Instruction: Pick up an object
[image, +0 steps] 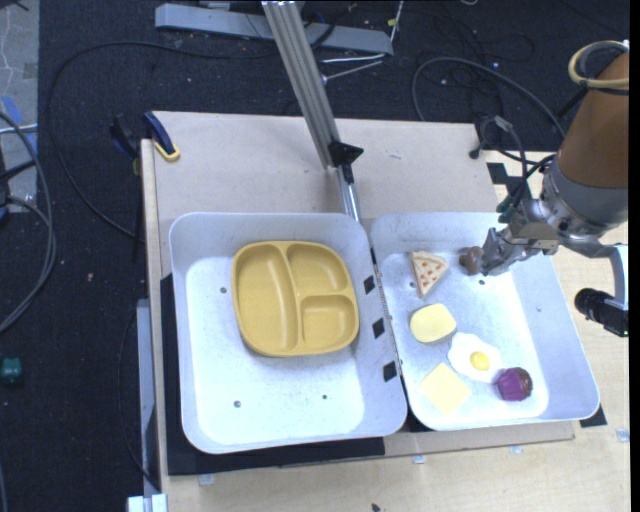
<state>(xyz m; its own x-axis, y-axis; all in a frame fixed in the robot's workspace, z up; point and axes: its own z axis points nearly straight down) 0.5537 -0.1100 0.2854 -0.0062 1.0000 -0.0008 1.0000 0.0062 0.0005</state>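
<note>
Two white bins sit side by side on the bench. The left bin (200, 400) holds a yellow tray (296, 297) with three parts. The tray lies flat near the middle of that bin. The right bin (560, 350) holds a few toy foods. A pizza slice (427, 271) lies near the top left of the right bin. Just below it is a round yellow piece (432, 323). Below and to the right of that is a fried egg (473, 358), white with a yellow middle. A flat yellow square like cheese (444, 387) lies near the bottom of the bin, close to the egg. A small purple thing (514, 383) sits to the right of the egg, near the bottom right corner. A small brown thing (469, 261) sits to the right of the pizza slice, near the top of the bin. The grey arm comes in from the right, with its orange part up high. The gripper (492, 260) hangs over the top of the right bin, right next to the small brown thing. It looks like it may be touching the brown thing, but I cannot tell if it is gripping it or not. A silver pole (305, 80) leans across the bench above the bins.
</note>
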